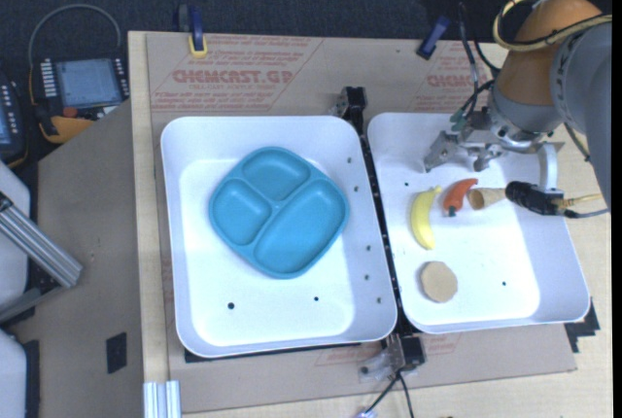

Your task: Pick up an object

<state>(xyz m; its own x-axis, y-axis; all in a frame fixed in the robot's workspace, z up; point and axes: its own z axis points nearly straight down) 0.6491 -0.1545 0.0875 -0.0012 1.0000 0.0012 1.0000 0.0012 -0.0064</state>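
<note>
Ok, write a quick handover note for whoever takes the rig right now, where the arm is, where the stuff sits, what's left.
Pincer: hovering over the far part of the right white bin, holding nothing that can be seen.
Right bin: yellow toy banana, red-orange toy carrot, tan cone-shaped piece, round tan cookie-like disc.
Left white bin: blue divided plastic plate.
Done: nothing lifted yet.
Left: grasp and lift one object.
</note>
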